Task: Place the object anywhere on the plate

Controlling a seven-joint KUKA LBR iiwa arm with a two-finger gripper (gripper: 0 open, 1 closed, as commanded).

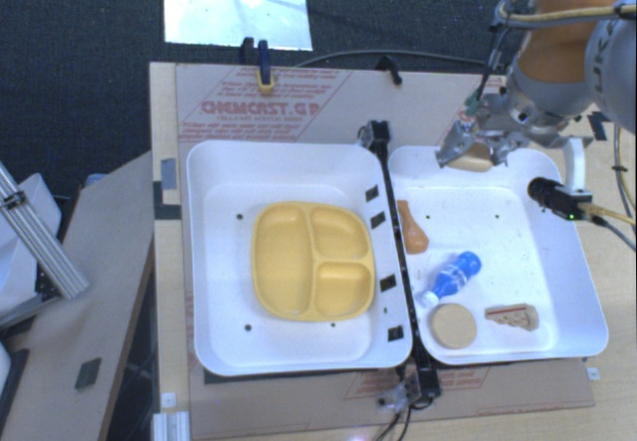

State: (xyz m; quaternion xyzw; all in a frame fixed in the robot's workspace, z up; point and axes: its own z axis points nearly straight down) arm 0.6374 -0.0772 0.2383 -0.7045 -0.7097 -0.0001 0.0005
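A yellow divided plate [314, 260] lies in the middle of the left bin [214, 180]. My gripper [474, 152] hangs over the far edge of the right bin [557, 260], well to the right of the plate and beyond it. A small tan piece [476, 164] shows between its fingers, and they are shut on it. In the right bin lie an orange drumstick-shaped piece [411, 228], a blue bottle [454, 276], a round tan biscuit [454, 326] and a brown wedge slice [513, 317].
A black hinge strip [390, 250] with clips runs between the two bins. Black clamps [257, 56] stand at the board's far edge. A metal rail [40, 240] lies off the bench at the left.
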